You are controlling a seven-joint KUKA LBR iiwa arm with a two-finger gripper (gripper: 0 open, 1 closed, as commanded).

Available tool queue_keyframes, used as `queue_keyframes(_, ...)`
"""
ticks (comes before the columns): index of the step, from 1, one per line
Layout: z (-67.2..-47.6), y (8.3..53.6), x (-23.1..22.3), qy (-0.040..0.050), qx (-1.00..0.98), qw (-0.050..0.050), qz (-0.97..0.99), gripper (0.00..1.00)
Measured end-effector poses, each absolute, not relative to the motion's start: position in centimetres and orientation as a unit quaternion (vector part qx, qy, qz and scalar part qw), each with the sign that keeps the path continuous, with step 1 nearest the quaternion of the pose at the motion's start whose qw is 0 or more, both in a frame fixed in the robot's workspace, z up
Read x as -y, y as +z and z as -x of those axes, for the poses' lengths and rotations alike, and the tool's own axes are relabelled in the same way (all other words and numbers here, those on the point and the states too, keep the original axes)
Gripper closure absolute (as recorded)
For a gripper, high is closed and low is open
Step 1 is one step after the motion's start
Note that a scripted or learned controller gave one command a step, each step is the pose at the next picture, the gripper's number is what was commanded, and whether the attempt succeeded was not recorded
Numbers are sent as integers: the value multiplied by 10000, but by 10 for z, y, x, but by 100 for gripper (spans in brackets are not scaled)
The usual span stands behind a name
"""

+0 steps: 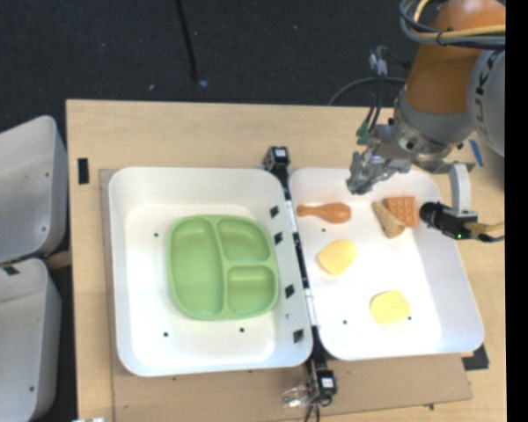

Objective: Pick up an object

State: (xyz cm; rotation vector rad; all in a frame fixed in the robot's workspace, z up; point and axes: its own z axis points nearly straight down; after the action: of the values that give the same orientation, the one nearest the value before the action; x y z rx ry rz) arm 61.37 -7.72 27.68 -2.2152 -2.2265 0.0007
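A green divided plate (222,266) lies flat in the middle of the left white bin (123,236), one long compartment towards the bin's left edge and two smaller ones towards its right edge. That bin sits on the left half of a pale wooden bench (176,134), its right edge touching the right white bin (440,306). A black clamp (275,157) sits at the far end of the seam between them. A strip of black tape (83,171) marks the bench near its left edge. Two white panels (18,192) stand off the bench's left side, on dark floor (114,33).
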Motion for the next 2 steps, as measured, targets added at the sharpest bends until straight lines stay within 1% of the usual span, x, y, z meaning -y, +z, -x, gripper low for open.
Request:
queue_keyframes(1,-630,278,28,-8,7092,-10,7050,100)
queue_keyframes(2,-641,271,-31,-8,7093,-11,7049,100)
